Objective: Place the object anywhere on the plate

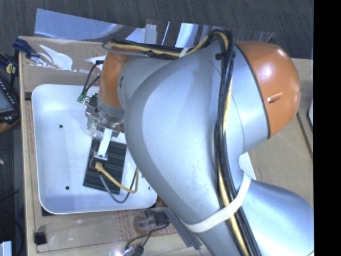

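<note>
Searching for the object, I cannot tell where it lies or which way its long axis runs. The arm (pixel 186 143) hides whatever sits beneath it. Its shell is smooth, matte grey and bulges in rounded, swollen shapes, with a glossy orange dome (pixel 272 95) at one joint and a second orange band (pixel 109 79) above the wrist. Black and yellow cables (pixel 224 89) run along its back.

The gripper (pixel 99 126), dull metal, hangs low over the middle of the left white bin (pixel 48 143), and whether it is parted or closed cannot be made out. The bin is shallow, with rounded corners and a raised rim. The part of its floor that shows is smooth, shiny white, marked by a few small dark dots. The bench (pixel 277 159) is pale, flat wood, seen around the bin and to the arm's right.
</note>
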`<state>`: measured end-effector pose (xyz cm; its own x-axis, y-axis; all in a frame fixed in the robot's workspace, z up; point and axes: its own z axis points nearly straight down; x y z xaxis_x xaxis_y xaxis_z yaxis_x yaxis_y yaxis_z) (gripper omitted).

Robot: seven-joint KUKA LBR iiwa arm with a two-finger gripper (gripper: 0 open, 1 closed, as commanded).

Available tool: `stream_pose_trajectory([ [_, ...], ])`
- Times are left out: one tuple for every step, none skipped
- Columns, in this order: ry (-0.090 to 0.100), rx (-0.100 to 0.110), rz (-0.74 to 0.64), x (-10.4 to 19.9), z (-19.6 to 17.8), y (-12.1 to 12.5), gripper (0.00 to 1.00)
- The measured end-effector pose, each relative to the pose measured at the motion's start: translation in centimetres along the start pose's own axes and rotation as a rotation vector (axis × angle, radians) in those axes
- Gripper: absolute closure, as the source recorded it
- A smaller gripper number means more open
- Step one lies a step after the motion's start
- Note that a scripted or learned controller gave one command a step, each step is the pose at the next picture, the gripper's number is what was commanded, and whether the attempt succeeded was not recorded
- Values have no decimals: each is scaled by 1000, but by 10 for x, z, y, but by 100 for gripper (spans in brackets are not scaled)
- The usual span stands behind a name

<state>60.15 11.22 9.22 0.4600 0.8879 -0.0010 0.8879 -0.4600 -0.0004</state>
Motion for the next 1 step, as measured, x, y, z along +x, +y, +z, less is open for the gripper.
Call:
stream_pose_trajectory([
  [-3,6,19,-36,-11,-69,100],
])
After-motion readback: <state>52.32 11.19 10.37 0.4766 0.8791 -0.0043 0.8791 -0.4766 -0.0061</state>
